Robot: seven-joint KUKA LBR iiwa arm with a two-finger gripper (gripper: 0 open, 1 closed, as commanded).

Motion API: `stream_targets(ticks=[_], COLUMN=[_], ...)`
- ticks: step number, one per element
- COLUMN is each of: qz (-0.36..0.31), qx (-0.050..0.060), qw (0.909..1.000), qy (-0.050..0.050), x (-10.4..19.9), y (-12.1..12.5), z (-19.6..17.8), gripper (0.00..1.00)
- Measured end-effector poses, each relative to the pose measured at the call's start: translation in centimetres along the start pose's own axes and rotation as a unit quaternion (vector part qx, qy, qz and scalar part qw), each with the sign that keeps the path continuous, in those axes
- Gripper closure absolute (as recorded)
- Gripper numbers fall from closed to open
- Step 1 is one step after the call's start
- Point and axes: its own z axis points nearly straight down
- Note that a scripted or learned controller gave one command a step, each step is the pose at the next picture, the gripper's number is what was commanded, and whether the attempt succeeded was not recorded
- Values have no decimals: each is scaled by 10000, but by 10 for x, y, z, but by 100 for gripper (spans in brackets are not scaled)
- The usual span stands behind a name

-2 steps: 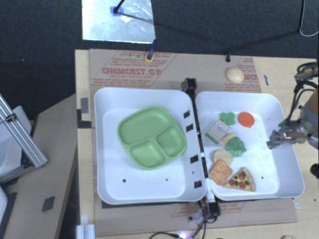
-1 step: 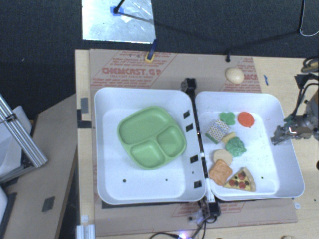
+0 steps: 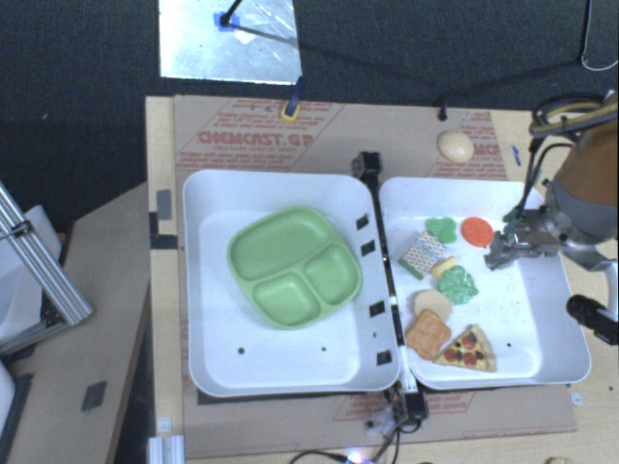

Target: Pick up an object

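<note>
Brown cardboard [image 3: 253, 135] under the bins reads "CHEMCAST GP"; the pincer's [image 3: 502, 252] state I cannot tell.

Grey arm with orange band [image 3: 588, 177] cut off by right edge. Dark two-finger gripper [image 3: 502, 250] too small and dark; finger spacing indeterminate over right bin.

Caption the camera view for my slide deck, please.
KUKA gripper poised over right bin of toy foods; green divided tray sits in left bin.
</note>
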Motion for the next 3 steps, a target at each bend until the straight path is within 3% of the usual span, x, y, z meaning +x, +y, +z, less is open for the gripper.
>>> stream_targets(ticks=[3], qz=[4], qx=[6], qw=[10000], qy=[2], x=[137], y=[42], z=[-8], gripper=[100])
